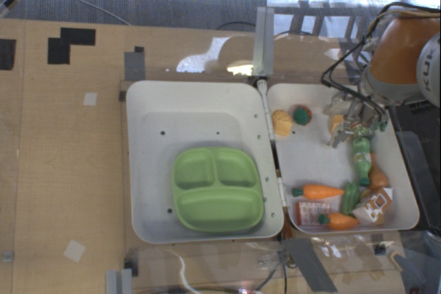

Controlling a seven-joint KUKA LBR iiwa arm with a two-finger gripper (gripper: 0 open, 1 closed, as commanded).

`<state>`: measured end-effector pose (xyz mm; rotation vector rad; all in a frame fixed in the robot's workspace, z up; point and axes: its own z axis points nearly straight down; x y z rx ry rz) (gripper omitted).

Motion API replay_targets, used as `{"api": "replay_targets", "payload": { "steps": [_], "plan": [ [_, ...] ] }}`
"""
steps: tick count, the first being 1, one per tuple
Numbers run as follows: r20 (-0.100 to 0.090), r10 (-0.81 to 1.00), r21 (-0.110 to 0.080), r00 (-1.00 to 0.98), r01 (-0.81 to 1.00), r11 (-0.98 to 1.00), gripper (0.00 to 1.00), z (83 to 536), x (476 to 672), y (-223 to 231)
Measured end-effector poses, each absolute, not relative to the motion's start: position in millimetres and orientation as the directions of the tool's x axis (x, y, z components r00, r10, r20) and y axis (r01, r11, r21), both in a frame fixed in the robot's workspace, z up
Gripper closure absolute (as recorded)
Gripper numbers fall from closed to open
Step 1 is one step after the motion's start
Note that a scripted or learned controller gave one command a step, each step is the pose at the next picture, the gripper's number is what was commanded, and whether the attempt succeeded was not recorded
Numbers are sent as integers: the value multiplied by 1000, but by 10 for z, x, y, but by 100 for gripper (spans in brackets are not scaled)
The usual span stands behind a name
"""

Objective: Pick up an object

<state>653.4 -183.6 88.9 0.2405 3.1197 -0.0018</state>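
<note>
The right bin (310, 162) holds several toy foods. A yellow lump (282, 122) and a dark green ball (301, 115) lie at its far left. A pale yellow piece (335, 122) sits just left of my gripper (353, 126), which hangs over the bin's far right part. Directly below the gripper lies a green bottle-shaped toy (361, 155). Two carrots (318, 191) (337, 220), a green vegetable (350, 197), an orange piece (377, 179), a small carton (375, 206) and a red packet (310, 210) crowd the near right corner.
The left bin (158, 113) carries a green divided plate (217, 188) in its near half. A metal post (261, 41) stands behind the wall between the bins. The arm's orange band (400, 45) and cables rise at the far right.
</note>
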Motion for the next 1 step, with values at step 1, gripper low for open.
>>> {"api": "replay_targets", "payload": {
  "steps": [1],
  "plan": [
    [-10,80,-1,-997,80,997,0,874,6459,-1864]
  ]
}}
